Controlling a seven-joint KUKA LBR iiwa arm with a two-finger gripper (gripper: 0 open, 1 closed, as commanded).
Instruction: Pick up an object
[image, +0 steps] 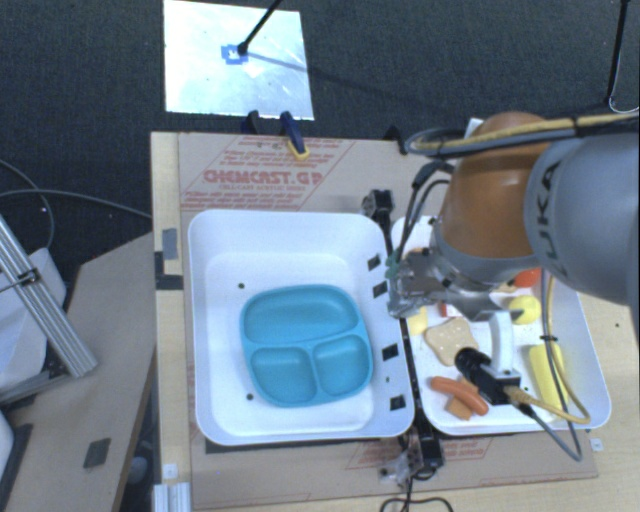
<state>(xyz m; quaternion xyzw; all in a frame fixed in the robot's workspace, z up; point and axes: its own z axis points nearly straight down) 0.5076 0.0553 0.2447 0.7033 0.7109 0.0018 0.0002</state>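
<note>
The left bin (200, 300) has open floor along its far and left sides; a blue divided plate (305, 342) occupies its centre and near-right area. The right bin (592, 398) is crowded: the arm (500, 200) covers its far half, while a bread slice (446, 340), orange sausage-shaped pieces (447, 384) and a yellow piece (545, 372) lie close together in the near half.

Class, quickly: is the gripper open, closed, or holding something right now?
Gripper: cannot be told from this angle; it hangs low over the right-hand bin.

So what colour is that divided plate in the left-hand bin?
The divided plate is plain light blue, best seen in the camera view.
</note>
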